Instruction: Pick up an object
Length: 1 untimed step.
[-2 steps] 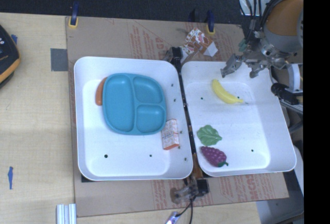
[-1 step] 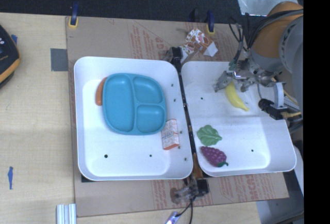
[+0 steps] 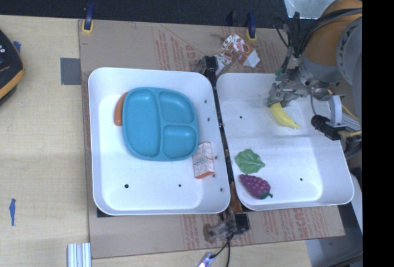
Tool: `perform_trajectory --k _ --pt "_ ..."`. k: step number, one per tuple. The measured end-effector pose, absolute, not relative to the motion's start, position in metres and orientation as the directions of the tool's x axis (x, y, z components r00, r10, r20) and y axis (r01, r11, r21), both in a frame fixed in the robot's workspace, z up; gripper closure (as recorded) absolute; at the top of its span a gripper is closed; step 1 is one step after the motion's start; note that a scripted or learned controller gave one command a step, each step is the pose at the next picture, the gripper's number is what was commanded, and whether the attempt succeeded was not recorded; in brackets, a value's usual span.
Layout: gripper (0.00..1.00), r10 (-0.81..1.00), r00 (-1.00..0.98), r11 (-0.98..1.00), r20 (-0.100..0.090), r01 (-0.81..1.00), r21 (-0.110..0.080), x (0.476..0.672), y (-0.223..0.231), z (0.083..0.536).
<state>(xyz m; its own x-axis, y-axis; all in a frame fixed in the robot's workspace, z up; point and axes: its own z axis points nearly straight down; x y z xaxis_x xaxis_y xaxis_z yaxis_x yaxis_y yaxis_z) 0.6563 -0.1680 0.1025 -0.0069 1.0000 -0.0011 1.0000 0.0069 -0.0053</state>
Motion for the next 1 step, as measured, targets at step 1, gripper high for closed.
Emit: perform_trajectory --k 1 --pt "1.0 1.0 -0.006 0.006 0.002 1.0 -0.001 0.6571 -0.0594 0.1932"
